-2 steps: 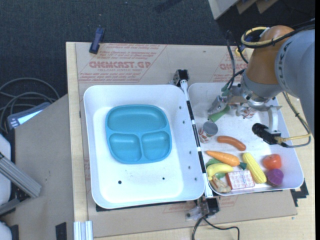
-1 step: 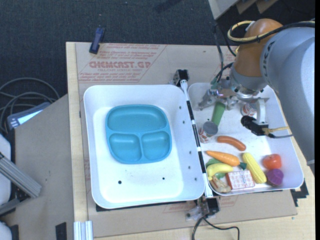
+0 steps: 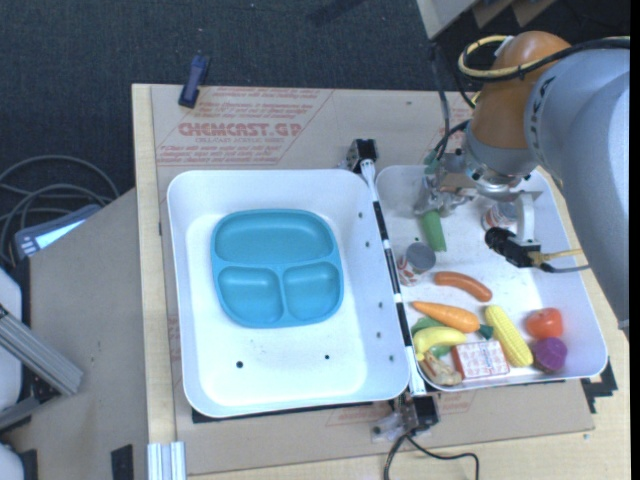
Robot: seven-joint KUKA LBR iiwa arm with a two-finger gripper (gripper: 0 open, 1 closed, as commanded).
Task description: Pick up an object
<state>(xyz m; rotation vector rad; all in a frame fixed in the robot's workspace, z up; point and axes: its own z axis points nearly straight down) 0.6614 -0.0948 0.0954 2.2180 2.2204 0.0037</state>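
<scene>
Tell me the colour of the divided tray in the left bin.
The divided tray is light blue, seen plainly in the camera view.

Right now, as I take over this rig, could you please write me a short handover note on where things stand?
Gripper: low at the far end of the right bin, directly over the green stick-shaped toy; I cannot tell if it has a grip on it.
Right bin: sausage, carrot, corn cob, banana, tomato, purple fruit, a small carton and a grey round piece.
Left bin: a blue sectioned tray.
Done: nothing visibly lifted.
Left: confirm a grasp and raise one object.
</scene>
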